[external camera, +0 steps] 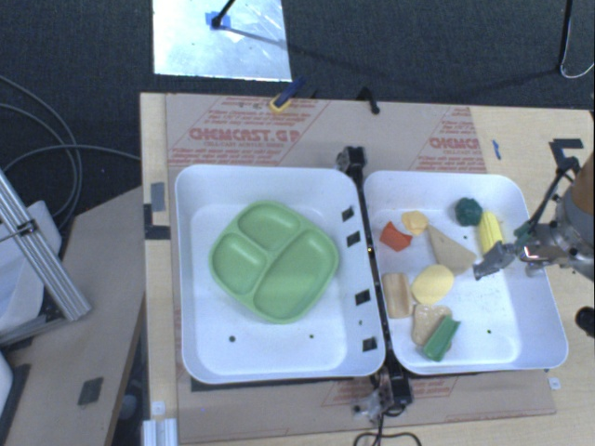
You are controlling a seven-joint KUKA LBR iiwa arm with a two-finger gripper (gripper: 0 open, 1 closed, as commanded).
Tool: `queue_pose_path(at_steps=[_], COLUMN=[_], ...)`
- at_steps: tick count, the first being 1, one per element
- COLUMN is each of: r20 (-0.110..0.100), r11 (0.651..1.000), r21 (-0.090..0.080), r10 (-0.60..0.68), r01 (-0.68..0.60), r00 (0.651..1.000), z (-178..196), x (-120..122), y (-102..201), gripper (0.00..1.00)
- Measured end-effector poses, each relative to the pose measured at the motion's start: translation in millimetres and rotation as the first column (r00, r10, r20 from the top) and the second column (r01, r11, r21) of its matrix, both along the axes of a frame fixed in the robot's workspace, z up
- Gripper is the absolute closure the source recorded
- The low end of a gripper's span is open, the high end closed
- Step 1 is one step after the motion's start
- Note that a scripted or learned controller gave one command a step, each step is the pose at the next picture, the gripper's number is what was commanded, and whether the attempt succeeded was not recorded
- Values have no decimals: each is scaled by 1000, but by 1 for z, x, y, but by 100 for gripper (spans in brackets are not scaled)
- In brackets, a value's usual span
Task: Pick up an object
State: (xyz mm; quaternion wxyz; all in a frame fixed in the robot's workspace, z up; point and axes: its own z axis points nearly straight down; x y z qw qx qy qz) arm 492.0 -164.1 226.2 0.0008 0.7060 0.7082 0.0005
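Two white bins sit side by side on the bench: the left bin point(200, 342) carries a green divided plate point(273, 261) near its centre, and the right bin point(535, 342) holds the toy food. The gripper point(491, 260) reaches in from 3 o'clock and hangs over the right bin's middle, its tip just at 3 o'clock of the tan wedge point(451, 248) and at 6 o'clock of the yellow corn cob point(489, 231); whether it is released or clenched I cannot tell, and nothing shows in its grasp. Around it lie a dark green piece point(469, 211) at 12 o'clock, a yellow lemon point(432, 283) at 8 o'clock, a red-orange piece point(395, 237) (with a small yellow one point(415, 220) touching it), a tan bread stick point(397, 295), and a green block point(439, 339) near the front wall
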Motion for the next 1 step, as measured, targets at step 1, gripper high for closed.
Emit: queue_pose_path(at_steps=[1], r20=[-7], r11=[1000], r21=[5], r10=[7], r01=[-7], r00=[1000], z=[-90], x=[-1], y=[78], gripper=[0])
